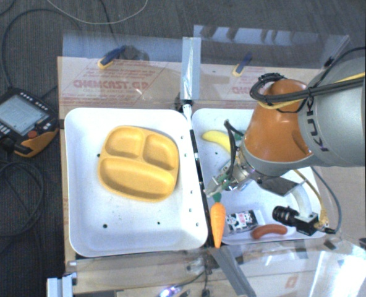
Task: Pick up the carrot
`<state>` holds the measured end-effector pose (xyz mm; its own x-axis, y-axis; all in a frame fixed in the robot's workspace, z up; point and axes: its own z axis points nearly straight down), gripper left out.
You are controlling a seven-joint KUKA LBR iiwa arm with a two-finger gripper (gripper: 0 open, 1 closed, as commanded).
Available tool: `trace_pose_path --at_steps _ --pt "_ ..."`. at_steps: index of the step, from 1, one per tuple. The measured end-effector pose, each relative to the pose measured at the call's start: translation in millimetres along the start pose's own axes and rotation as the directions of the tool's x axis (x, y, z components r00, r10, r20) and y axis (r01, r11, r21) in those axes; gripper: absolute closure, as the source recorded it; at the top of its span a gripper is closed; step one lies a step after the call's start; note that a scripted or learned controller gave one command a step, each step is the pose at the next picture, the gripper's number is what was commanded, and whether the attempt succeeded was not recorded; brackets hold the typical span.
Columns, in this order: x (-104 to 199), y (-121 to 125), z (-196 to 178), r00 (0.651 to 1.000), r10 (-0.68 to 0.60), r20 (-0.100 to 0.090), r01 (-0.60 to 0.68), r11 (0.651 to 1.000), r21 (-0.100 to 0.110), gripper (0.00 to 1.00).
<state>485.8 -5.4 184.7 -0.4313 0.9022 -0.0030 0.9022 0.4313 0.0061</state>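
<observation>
The orange carrot (217, 224) lies upright along the left wall of the right bin (306, 237), near its front corner, with its green top pointing away from me. My gripper (225, 181) hangs just above and behind the carrot's green end, under the orange band of the arm (276, 132). The wrist covers most of it, so its state cannot be read. Nothing shows between it and the carrot.
A yellow three-part plate (140, 163) sits in the left bin (84, 228). The right bin also holds a banana (216, 140), a small black-and-white box (242, 220) and a sausage (269, 231). A teach pendant (19, 121) lies left of the bench.
</observation>
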Motion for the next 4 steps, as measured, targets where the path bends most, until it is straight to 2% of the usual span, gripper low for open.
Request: trace_pose_path --at_steps 1,2,3,4 --pt "-100.4 75.1 -76.9 1.000 -0.002 0.001 0.002 1.000 0.007 1.00" --pt "-70.1 56.2 -2.1 0.997 0.073 -0.001 -0.073 0.997 0.009 1.00" --pt "-26.1 6.4 1.1 0.964 -0.266 -0.005 0.266 0.964 0.005 1.00" --pt "-39.2 -16.6 -5.0 0.977 0.212 0.000 -0.212 0.977 0.006 1.00"
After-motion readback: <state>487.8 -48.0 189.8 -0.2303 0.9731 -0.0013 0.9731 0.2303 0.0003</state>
